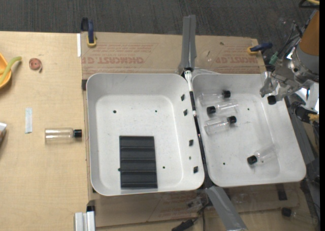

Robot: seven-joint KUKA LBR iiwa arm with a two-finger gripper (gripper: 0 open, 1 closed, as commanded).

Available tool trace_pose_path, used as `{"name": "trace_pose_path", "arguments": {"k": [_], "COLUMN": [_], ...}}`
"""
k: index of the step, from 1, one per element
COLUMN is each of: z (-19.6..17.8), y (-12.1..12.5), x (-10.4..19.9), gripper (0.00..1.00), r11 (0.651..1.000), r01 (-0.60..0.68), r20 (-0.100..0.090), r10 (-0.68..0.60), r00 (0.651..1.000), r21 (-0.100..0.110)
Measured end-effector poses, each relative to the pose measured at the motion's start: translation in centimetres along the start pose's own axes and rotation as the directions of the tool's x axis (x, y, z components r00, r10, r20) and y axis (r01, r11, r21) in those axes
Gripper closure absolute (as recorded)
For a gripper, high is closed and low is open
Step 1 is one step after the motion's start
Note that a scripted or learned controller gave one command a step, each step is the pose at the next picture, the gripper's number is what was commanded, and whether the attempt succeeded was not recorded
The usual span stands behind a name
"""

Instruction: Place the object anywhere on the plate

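The plate (137, 163) is a black ribbed slab lying flat in the left bin (101, 123), near its front edge. Several clear vials with black caps lie in the right bin (284, 138): one at the back (219, 95), one just in front of it (217, 108), one mid-bin (222, 123) and one at the front right (259, 157). My gripper (269, 93) hangs over the right bin's back right corner, far from the plate. A small black cap-like piece (271, 100) sits right below it; whether it is held is unclear.
Another clear vial (63, 134) lies on the wooden bench left of the bins, with a small white strip (28, 121) beside it. A grey divider (189, 42) stands between the bins at the back. Clamps (89, 32) hold the cardboard underlay.
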State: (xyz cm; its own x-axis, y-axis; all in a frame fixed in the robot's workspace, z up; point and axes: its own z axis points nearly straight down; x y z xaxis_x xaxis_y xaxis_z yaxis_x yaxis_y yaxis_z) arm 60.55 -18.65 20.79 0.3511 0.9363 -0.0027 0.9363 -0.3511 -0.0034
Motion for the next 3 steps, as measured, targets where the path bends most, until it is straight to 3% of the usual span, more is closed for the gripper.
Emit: {"name": "trace_pose_path", "arguments": {"k": [1, 2, 3], "z": [0.0, -5.9, -16.2], "y": [0.0, 5.9, 6.0], "x": [0.0, -0.6, -0.9], "gripper": [0.00, 0.00, 0.00], "r11": [1.000, 0.999, 0.999], "r01": [0.000, 0.053, 0.052], "r20": [0.000, -0.001, 0.000], "r10": [0.000, -0.053, -0.052], "r00": [1.000, 0.999, 0.999], "r21": [0.000, -0.004, -0.002]}}
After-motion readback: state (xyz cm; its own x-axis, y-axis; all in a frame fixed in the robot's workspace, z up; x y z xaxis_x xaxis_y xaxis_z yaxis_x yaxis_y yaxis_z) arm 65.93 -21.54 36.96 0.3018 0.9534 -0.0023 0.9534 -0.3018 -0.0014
